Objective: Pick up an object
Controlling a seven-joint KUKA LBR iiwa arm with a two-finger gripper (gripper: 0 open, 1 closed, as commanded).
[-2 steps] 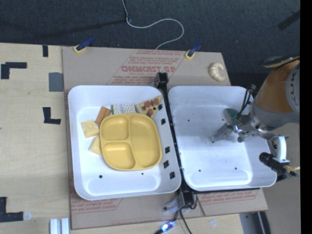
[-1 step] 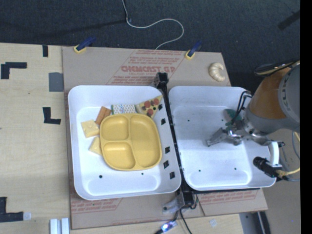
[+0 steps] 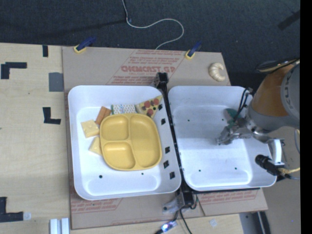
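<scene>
A yellow divided plate [image 3: 130, 141] lies in the left bin [image 3: 83, 179]. Around its upper left edge sit a pale yellow block [image 3: 89, 128], an orange-brown piece [image 3: 102, 114], a patterned flat piece [image 3: 123, 109] and a pizza-like slice [image 3: 151, 105]. My gripper [image 3: 224, 139] is low in the right bin [image 3: 204, 177], near its right-hand side, pointing left. A small green thing [image 3: 231, 113] shows just above the gripper, by the wrist. Nothing is seen between the fingers.
A divider with black clips [image 3: 168, 130] separates the two bins. A beige lump [image 3: 218, 71] lies on the cardboard behind the right bin. A white cable [image 3: 156, 26] curls at the back. The arm's orange band [image 3: 270, 94] overhangs the right bin's edge.
</scene>
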